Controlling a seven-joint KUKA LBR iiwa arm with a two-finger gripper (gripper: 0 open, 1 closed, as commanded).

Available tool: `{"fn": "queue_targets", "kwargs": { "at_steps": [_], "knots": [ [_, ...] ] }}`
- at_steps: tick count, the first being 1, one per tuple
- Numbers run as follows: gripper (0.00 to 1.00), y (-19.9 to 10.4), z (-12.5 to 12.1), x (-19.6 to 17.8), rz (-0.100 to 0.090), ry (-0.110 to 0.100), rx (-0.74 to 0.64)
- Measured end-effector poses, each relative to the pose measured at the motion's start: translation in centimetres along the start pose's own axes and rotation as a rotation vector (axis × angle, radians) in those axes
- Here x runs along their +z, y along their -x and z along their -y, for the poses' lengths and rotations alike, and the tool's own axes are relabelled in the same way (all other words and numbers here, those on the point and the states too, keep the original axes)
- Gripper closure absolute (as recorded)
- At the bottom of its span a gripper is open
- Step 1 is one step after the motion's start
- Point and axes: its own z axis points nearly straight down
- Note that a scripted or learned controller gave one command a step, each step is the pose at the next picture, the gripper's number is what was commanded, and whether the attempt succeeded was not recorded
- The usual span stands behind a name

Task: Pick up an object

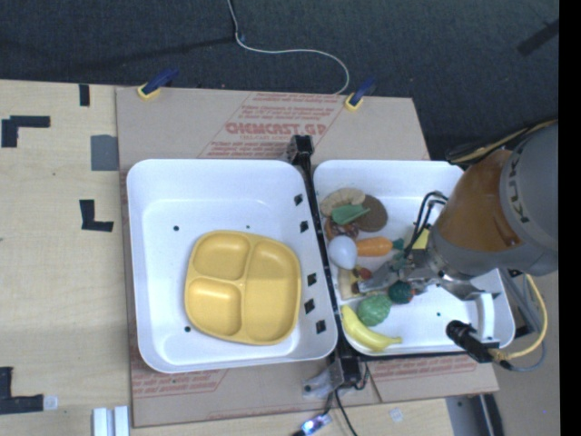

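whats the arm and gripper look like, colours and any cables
The arm is bulky and rounded, grey, with a wide orange band above the wrist. The gripper is a small dark metal assembly. A black cable loops beside the wrist.

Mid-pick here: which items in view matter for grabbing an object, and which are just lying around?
In play:
tool, low in the right bin
toy pile there: banana, green ball, white egg, carrot, brown piece

Lying about:
yellow divided plate in the left bin
blue-and-yellow clamps
white cable
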Motion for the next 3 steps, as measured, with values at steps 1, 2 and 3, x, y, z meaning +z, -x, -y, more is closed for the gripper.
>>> {"fn": "queue_targets", "kwargs": {
  "at_steps": [1,2,3],
  "knots": [
    [0.00,0.0,-0.1,0.0,0.000,0.003,-0.002],
    [1.00,-0.2,-0.1,-1.1,-0.003,0.003,-0.004],
    [1.00,0.3,0.2,-7.1,0.001,0.004,-0.003]
  ]
}}
